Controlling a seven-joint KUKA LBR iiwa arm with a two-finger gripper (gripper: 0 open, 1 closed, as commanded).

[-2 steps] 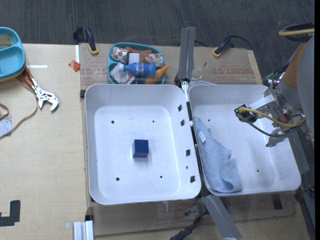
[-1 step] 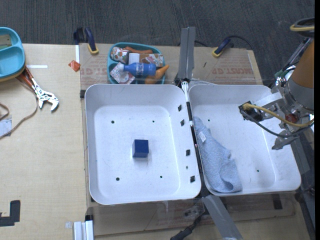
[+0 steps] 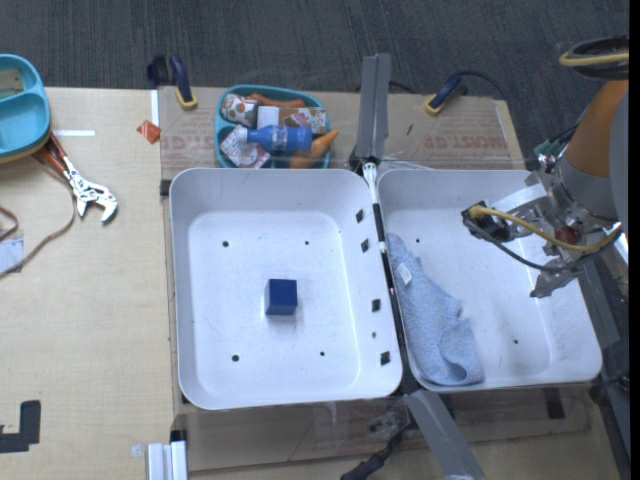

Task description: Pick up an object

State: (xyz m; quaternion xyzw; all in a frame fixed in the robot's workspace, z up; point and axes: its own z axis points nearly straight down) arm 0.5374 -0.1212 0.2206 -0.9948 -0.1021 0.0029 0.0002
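Note:
A small blue cube [image 3: 282, 297] rests on the floor of the left white bin [image 3: 200, 203], a little below its middle. A crumpled pale blue cloth [image 3: 434, 320] lies along the left side of the right white bin [image 3: 580, 363], reaching down to its front edge. My gripper [image 3: 548, 284] hangs over the right part of the right bin, under the grey wrist with the orange band. It is well to the right of the cloth and far from the cube. Nothing shows in its grasp.
A teal bowl [image 3: 232, 106] with several small items stands behind the left bin. A wrench [image 3: 88, 196] and a blue tray [image 3: 18, 118] lie on the bench at the far left. Clamps [image 3: 180, 80] hold the board's back edge.

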